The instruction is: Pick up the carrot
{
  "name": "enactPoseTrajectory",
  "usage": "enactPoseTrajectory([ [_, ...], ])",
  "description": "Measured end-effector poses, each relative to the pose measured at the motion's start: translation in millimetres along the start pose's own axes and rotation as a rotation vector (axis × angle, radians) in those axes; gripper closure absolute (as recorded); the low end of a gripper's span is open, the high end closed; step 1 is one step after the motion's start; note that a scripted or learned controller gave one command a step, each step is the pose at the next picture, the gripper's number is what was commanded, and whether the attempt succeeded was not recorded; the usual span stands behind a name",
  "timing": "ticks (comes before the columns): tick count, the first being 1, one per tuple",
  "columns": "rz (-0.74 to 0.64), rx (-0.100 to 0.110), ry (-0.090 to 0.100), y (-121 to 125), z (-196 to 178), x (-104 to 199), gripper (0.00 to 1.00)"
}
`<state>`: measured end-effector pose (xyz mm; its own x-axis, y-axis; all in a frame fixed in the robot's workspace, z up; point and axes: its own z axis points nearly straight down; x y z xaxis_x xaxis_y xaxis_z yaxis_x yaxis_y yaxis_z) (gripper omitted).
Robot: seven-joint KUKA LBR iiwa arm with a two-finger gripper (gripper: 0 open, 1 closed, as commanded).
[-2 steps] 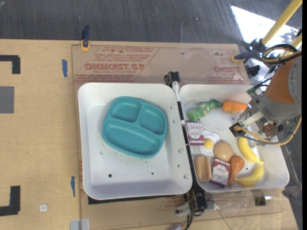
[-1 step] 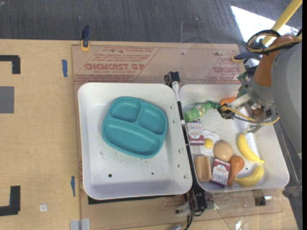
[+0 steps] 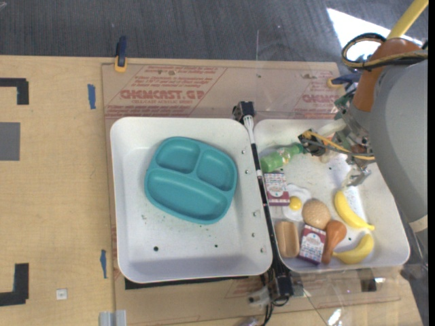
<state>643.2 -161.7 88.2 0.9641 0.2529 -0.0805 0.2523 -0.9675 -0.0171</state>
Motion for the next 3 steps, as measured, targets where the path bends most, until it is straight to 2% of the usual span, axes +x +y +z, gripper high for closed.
enactPoseTrajectory([
  [1, 0.010, 0.021, 0.003, 11, 0, 0, 0.00],
  [2, 0.042, -0.008, 0.070, 49, -11, 1, 0.00],
  [3, 0.039, -0.009, 0.074, 17, -43, 6, 0.00],
])
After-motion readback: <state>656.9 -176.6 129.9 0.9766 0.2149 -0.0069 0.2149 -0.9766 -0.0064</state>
